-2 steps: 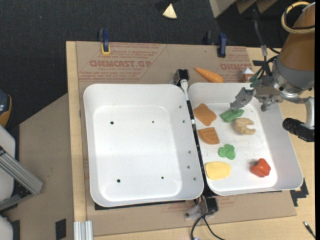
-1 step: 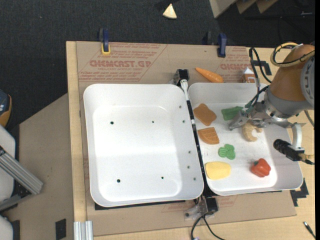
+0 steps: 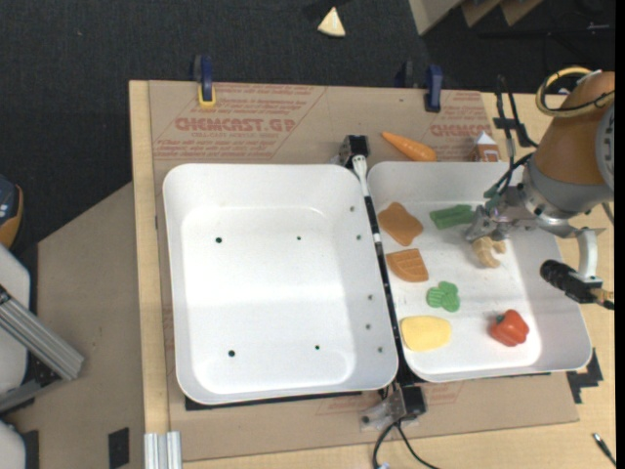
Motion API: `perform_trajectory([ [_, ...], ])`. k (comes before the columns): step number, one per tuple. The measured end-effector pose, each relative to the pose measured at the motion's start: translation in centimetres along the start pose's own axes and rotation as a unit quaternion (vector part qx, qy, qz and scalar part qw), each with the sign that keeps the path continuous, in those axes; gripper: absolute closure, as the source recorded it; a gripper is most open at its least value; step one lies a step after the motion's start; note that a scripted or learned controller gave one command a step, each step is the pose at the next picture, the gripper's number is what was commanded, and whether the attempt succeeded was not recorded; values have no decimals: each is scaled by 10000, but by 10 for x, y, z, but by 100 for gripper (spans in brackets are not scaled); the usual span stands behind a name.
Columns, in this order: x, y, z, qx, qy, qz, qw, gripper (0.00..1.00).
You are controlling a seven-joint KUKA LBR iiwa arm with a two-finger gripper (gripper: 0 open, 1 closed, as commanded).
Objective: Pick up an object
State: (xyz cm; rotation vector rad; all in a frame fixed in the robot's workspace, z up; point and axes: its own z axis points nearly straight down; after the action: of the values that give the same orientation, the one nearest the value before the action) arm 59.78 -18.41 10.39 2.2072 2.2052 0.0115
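My gripper (image 3: 487, 227) hangs low over the upper right part of the right bin (image 3: 557, 360). A small beige object (image 3: 486, 253) lies right beneath its tip, and whether they touch is unclear. A flat green piece (image 3: 450, 217) lies just left of the gripper. Further left are a brown-orange piece (image 3: 400, 225) and an orange wedge (image 3: 407, 265). A green broccoli-like toy (image 3: 443, 297), a yellow piece (image 3: 426, 333) and a red pepper (image 3: 509, 328) lie along the front of this bin.
The left bin (image 3: 181, 291) stands beside the right one, their rims meeting in the middle. An orange carrot (image 3: 408, 147) and a small box (image 3: 485, 149) lie on the board behind the right bin. The arm's body (image 3: 571, 164) looms over the bin's right edge.
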Motion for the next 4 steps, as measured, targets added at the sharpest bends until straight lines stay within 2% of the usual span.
perform_trajectory([
  [1, 66, 28, -145, 2, 45, -50, 10000, 100],
  [2, 165, 45, -84, 130, 77, -55, 9999, 100],
  [3, 216, 76, -228, 1, 61, -44, 10000, 100],
  [4, 362, 68, -148, 146, 73, -77, 9998, 100],
])
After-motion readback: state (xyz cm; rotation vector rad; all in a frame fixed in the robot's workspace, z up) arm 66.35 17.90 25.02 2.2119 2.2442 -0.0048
